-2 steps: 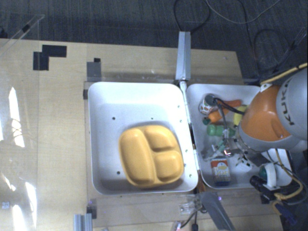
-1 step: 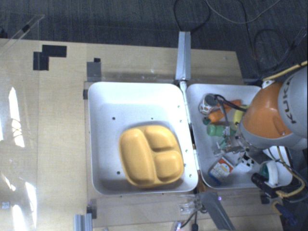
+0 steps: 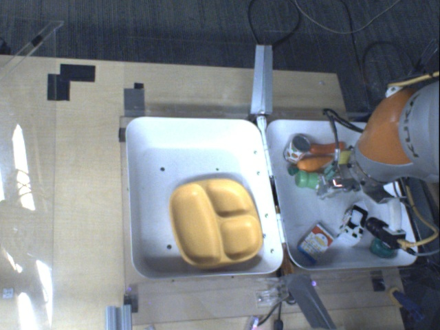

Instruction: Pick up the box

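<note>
The gripper (image 3: 335, 182) is seen over the right bin (image 3: 278, 205), right of centre in the frame; whether it is spread or pressed together cannot be told. The box (image 3: 315, 243) lies flat near the lower edge of that bin, apart from the gripper. A yellow divided tray (image 3: 215, 221) is seen in the left bin (image 3: 148, 184).

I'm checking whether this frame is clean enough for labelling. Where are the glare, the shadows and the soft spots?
Camera view: bright glare streaks on the clear sheet at the left; a soft shadow under the yellow tray in the left bin; the small box in the right bin is readable but slightly soft; the end effector is blurred and cluttered.
</note>
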You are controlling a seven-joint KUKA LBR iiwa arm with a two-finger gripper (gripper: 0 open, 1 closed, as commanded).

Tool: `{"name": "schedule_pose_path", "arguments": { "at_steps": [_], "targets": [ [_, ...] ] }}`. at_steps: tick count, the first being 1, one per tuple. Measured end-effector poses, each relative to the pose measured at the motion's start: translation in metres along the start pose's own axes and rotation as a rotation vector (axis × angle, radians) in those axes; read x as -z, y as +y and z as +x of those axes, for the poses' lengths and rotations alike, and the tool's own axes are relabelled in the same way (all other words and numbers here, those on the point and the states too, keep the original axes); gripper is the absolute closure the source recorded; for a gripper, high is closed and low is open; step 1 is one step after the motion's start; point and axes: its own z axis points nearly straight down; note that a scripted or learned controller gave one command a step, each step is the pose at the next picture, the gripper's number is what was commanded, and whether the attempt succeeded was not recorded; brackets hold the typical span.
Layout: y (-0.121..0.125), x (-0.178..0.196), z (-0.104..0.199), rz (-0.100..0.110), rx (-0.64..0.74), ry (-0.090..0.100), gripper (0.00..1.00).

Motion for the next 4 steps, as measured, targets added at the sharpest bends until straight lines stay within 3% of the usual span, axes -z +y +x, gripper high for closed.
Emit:
{"name": "schedule_pose_path", "arguments": {
  "at_steps": [1, 2, 4],
  "targets": [
    [-0.001, -0.001, 0.0, 0.001, 0.0, -0.001, 0.0],
    [0.068, -0.003, 0.042, 0.005, -0.05, 0.002, 0.0],
    [-0.062, 0.001, 0.05, -0.001, -0.355, 0.002, 0.0]
  ]
}}
